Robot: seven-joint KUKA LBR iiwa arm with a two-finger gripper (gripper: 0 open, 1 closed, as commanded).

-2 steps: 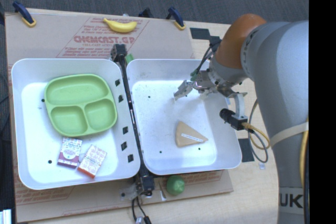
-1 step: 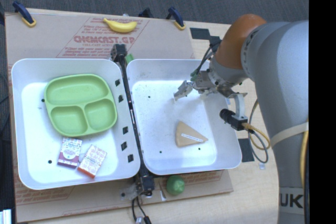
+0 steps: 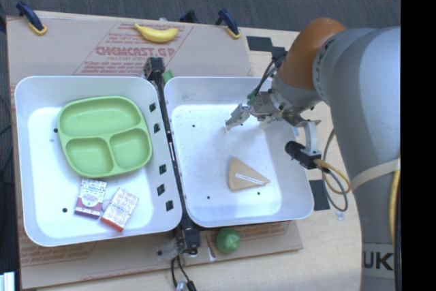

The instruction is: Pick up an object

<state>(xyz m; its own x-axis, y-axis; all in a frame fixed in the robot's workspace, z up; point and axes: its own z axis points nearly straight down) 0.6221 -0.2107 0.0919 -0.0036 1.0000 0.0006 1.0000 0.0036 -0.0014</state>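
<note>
over the right bin (image 3: 204, 204) the gripper (image 3: 237, 119) is hovering, finger state unclear, needing to be dropping squarely onto the tan wedge (image 3: 245, 176) below.

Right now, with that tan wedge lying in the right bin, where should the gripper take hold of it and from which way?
Probably from straight above. The wedge lies flat on the right bin floor, well apart from the walls, so all its edges are open. Close across the two long sides near the wide end, where there is more to hold; toward the narrow tip it could slip out.

Green plate (image 3: 103, 133), yellow banana (image 3: 156, 32), tan wedge (image 3: 244, 176)
</note>
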